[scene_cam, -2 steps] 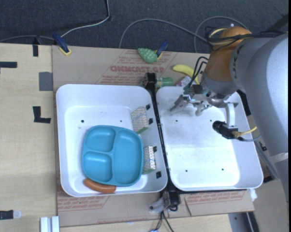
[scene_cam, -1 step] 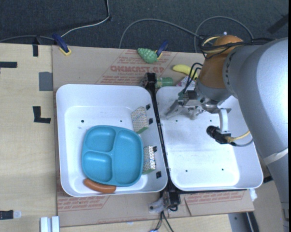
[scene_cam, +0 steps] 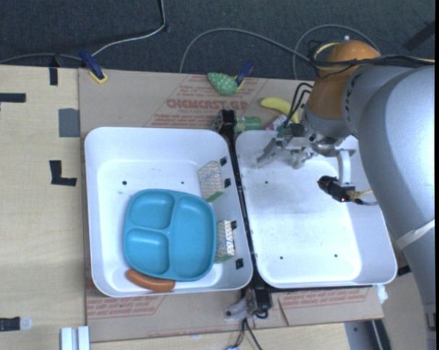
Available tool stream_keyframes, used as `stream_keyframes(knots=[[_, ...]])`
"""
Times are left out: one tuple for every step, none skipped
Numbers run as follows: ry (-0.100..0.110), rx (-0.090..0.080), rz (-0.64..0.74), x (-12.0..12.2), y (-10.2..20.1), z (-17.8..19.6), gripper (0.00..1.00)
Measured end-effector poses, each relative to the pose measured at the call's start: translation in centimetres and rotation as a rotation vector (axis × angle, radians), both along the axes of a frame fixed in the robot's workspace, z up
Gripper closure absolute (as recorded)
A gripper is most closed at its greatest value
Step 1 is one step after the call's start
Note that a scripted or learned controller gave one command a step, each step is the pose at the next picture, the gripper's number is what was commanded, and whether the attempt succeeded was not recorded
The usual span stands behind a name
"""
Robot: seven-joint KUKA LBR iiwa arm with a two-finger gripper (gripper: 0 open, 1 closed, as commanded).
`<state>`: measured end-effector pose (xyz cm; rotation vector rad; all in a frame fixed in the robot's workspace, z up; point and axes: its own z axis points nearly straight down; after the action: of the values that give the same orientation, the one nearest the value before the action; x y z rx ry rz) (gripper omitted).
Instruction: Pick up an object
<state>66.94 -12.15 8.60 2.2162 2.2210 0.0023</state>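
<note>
Over right bin (scene_cam: 318,268), arm's jaws (scene_cam: 281,152), grip unclear

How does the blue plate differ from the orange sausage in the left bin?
The blue plate is wide, flat and split into three compartments; the orange sausage is narrow, rounded and in one piece. The plate fills much of the left bin, while the sausage takes a thin strip by the bin's near wall. The plate's edge partly overlaps the sausage. Both lie in the same bin, far from the hand.
</note>
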Motion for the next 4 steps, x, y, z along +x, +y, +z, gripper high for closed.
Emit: stream_keyframes(knots=[[0.002,0.000,-0.001,-2.2,2.7,0.0,0.00],[0.002,0.001,0.000,-0.1,2.8,-0.1,0.00],[0.003,0.000,0.000,-0.1,2.8,-0.1,0.00],[0.003,0.000,0.000,-0.1,2.7,-0.1,0.00]])
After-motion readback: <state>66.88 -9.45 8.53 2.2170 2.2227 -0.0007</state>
